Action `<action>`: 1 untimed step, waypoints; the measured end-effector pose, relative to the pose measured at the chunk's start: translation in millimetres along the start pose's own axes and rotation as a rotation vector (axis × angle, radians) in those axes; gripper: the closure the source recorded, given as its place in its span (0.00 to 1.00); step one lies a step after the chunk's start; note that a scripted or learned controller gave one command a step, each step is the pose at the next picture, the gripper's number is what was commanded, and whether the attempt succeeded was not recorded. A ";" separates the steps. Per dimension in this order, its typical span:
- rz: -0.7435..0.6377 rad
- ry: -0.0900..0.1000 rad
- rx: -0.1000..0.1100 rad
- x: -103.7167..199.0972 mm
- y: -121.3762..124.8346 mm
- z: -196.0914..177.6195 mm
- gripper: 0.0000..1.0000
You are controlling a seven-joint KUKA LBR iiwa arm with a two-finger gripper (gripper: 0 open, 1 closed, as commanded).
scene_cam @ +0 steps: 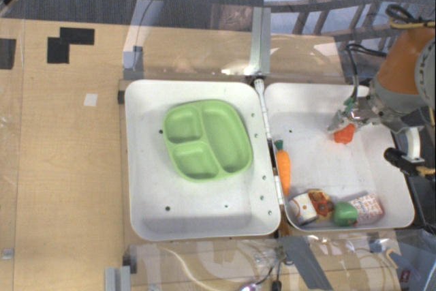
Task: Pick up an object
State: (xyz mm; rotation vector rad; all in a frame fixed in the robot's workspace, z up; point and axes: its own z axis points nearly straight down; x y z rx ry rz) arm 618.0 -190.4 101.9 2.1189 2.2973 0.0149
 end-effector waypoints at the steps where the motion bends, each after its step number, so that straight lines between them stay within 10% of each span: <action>1: 0.043 0.006 0.011 118.6 13.4 -85.5 1.00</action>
